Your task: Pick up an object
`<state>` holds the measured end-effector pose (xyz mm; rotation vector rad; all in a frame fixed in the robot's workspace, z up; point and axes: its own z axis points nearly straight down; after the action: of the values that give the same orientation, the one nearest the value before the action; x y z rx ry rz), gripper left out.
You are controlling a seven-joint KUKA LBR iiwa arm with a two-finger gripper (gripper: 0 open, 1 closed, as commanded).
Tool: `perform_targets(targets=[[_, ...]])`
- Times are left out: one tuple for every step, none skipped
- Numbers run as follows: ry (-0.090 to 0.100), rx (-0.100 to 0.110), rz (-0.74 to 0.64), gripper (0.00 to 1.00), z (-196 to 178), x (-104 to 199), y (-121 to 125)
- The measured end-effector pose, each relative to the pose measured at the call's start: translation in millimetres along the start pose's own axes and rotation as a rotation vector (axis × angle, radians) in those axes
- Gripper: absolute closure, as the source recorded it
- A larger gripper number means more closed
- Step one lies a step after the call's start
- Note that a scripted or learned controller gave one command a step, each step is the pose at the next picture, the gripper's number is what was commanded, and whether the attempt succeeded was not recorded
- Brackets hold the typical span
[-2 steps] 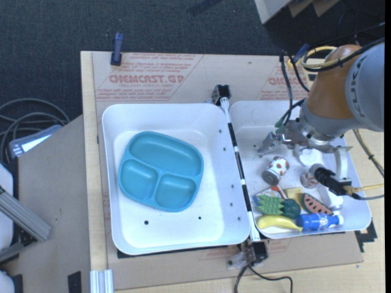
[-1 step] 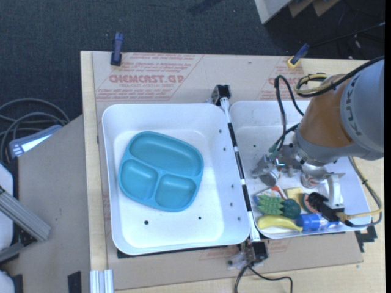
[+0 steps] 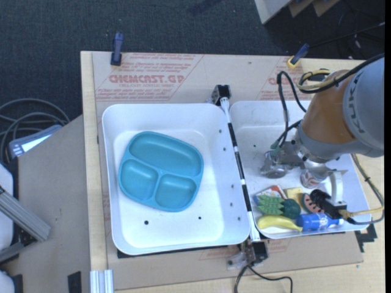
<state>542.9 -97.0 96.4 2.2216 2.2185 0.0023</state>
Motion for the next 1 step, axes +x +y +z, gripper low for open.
perform_targets(targets=[[0.000, 0.000, 0.000, 0.00, 0.1, 0.1, -0.1]])
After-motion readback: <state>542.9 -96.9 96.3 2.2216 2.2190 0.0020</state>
